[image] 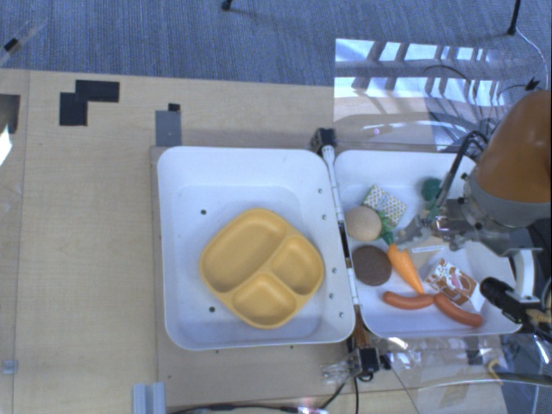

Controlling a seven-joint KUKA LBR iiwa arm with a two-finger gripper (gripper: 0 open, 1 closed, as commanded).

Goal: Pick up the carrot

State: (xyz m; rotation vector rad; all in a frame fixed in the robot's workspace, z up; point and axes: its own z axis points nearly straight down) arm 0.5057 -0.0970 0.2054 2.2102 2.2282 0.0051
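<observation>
The tapered, smooth carrot (404, 268) lies in the right bin (392, 164); the gripper (429, 225) is too blurred to read.

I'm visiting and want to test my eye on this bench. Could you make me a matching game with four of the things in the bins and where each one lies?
Things:
1. carrot
2. yellow divided plate
3. two sausages
4. brown round patty

Places:
A. in the left bin, near its middle
B. along the near edge of the right bin
C. right bin, just right of the patty, below the hand
D. right bin, against the wall between the bins, below the beige ball

Pairs: 1-C, 2-A, 3-B, 4-D
</observation>
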